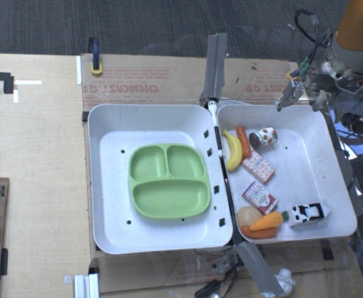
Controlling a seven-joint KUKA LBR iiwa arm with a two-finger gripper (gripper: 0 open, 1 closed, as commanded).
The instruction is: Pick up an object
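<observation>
The right bin (330,166) holds several small items: a yellow banana (233,151), a red sausage (244,141), a small can (263,136) on its side, a pink wafer pack (258,167), a red carton (258,197), a pale round fruit (248,215), an orange carrot (265,223) and a black-and-white cow-print carton (306,214). My gripper (303,101) hangs open over the bin's far right corner, above and to the right of the can. Nothing sits between its fingers.
The left bin (104,166) carries a green divided plate (169,180). A grey divider post (215,67) rises where the bins meet at the back. Cables (312,30) trail off the wrist. A blue-handled clamp (94,56) grips the cardboard behind.
</observation>
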